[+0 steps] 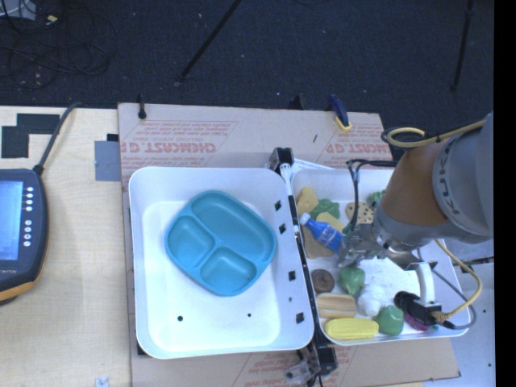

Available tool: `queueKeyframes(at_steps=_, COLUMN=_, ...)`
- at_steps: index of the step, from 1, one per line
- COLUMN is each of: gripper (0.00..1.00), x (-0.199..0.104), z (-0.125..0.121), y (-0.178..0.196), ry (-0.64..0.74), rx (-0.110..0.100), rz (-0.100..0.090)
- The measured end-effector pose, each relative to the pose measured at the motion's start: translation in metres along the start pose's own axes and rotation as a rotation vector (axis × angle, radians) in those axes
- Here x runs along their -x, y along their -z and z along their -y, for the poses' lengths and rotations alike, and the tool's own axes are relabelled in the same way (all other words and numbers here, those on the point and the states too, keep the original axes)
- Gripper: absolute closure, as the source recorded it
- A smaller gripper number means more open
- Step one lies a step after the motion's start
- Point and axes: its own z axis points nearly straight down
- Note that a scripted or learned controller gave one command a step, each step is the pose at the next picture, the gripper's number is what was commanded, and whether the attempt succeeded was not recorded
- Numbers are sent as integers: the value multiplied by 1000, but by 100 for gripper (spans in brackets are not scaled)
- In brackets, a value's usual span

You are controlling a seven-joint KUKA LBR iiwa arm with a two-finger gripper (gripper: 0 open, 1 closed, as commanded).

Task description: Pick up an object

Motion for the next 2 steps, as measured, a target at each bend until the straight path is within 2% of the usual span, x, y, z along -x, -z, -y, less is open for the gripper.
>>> queueKeyframes(at_steps=1, gripper=100, x=23, z=-5, y=61, ry=3, rx=5, rz=6)
queueKeyframes(at_steps=2, gripper=100, x=-27, z=-48, y=65, ry=9, rx=2, rz=3)
